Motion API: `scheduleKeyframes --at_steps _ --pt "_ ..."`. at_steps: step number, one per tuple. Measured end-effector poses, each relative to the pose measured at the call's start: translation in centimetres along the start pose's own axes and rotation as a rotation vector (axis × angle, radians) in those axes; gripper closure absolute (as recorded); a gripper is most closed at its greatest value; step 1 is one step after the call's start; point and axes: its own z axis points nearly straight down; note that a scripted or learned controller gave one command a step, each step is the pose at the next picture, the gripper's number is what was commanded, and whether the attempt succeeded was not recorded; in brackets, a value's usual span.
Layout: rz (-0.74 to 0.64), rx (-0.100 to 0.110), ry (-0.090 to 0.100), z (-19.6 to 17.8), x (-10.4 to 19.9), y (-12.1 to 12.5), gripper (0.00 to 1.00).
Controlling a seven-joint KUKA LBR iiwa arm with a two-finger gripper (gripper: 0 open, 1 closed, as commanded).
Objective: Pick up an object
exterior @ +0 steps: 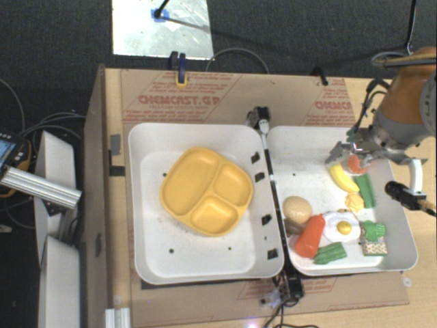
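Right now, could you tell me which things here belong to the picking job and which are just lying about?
Job: gripper; right bin's toy food: banana, fried egg, red pepper, potato.
Lying about: yellow divided plate in left bin; blue clamp.

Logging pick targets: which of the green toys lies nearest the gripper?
The long green pod, just below the gripper beside the banana; the other green pieces lie at the bin's front.

We find the gripper (354, 157) over the far right part of the right shallow white plastic bin (300, 149). Just below it lies a yellow toy banana (341, 178), with a green toy bean pod (365, 190) beside that. Nearer us sit a tan round toy potato (296, 209), an orange-red toy carrot (311, 235) and a white fried-egg toy (341, 227). Far to the gripper's left, the left shallow white plastic bin (147, 183) holds a yellow three-compartment plastic plate (206, 190).
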Motion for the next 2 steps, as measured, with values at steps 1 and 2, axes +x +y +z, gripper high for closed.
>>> scheduleKeyframes --at_steps 1,2 --pt "-0.011 0.006 0.007 6.1 3.9 3.3 0.00" --pt "-0.010 0.001 0.005 4.6 3.6 3.4 1.00"
